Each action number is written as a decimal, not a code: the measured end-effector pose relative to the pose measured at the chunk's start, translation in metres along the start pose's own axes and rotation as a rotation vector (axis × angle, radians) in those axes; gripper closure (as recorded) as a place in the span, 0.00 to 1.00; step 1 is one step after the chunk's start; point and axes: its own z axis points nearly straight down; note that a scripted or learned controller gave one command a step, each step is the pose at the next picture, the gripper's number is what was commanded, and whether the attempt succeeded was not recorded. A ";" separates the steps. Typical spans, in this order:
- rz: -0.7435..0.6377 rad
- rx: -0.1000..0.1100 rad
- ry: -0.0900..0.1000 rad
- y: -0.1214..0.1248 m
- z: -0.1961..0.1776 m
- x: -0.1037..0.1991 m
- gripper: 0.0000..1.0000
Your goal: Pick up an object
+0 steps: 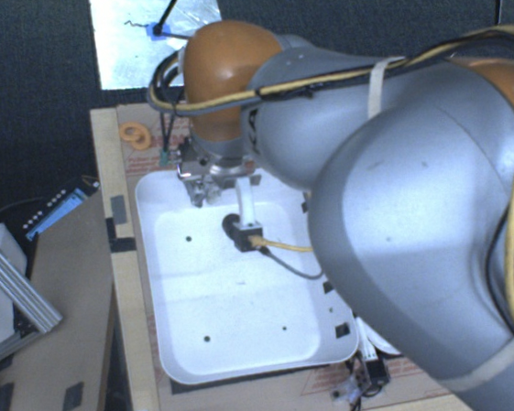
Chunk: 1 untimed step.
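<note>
Frankly, the object to pick: I cannot tell where it lies; my own arm [403, 192] covers the right half of the scene and whatever sits beneath it, the right bin included.

My gripper [200, 193] hangs pointing down over the far left part of the left bin [170, 293], close to the bin's back wall; whether it is apart or together I cannot tell, as the metal parts blur into one another; whether anything sits in it I cannot tell either.

Just above the gripper, the orange band [222, 61], rounded and glossy; grey casing swells from there toward the right edge.

The left bin's floor is white, marked by a few small dark dots [189, 239], one near the far left, two more toward the near wall; the bin's right side runs under my arm.

The bench [128, 288] shows as a pale brown strip along the bin's left side; an orange ring [136, 135] lies on it just beyond the bin's far left corner, apart from the bin.

Farther out, a silvery sheet [150, 37] against the dark backdrop beyond the bench.

Left of the bench, a lower brown surface [70, 341]; on it a black device with a blue strip [54, 206], and a tilted aluminium rail [7, 274] near the left edge.
</note>
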 end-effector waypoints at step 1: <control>-0.001 0.001 0.000 -0.012 0.055 0.018 1.00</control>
